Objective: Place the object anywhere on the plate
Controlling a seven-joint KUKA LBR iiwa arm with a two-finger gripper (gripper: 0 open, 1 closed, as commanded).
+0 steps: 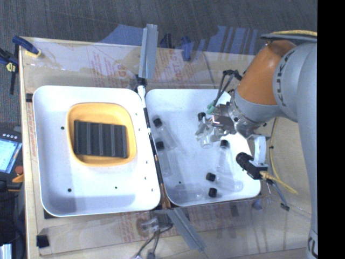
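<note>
A yellow plate (100, 111) with a dark ribbed centre lies in the left bin (48, 161). Several clear small bottles with black caps lie in the right bin (180, 104): one at the left wall (159, 127), another below it (164, 155), and one near the front right (223, 163). My gripper (207, 129) hangs low over the middle of the right bin, right above or against a clear bottle whose black cap (201, 116) shows beside it. The see-through plastic blends with the metal there, so a hold cannot be made out.
More black caps (212, 192) sit near the right bin's front wall. A black part of the wrist (247, 164) juts over the bin's right side. A metal divider (147, 53) stands between the bins at the back. A tablet (8, 152) lies at the far left.
</note>
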